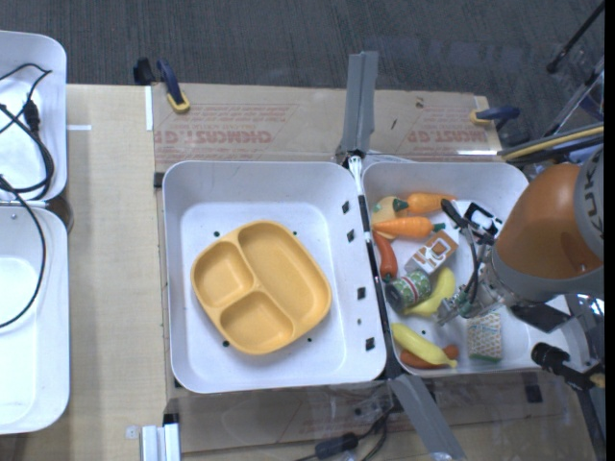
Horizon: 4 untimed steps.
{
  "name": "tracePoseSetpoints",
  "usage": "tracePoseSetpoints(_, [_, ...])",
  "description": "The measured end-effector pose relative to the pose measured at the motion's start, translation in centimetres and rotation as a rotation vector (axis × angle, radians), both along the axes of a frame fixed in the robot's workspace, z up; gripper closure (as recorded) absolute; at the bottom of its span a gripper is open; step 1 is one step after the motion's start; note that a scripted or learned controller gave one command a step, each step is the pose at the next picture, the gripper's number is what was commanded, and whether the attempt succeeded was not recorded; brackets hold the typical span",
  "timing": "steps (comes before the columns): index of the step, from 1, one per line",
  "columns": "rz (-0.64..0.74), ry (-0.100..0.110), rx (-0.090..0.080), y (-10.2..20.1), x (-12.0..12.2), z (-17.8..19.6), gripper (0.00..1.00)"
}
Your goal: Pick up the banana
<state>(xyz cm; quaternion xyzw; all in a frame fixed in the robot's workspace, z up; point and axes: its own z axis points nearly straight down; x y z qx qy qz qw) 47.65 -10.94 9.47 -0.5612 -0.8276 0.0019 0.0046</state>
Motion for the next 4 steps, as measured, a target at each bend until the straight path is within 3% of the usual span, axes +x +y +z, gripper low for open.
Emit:
tracePoseSetpoints(1, [-0.003, 0.004, 0.001, -0.1, 0.0, 0.6, 1.0])
tracePoseSetpoints(2, [-0.207, -0.005, -0.006, 7.7, 9.1, 9.4, 1.0])
tracePoseSetpoints(3, [-0.208, -0.004, -0.006, 7.7, 9.1, 9.4, 0.0])
tracePoseSetpoints(4, [-0.222, -0.003, -0.006, 8.5, 7.3, 10.8, 0.0])
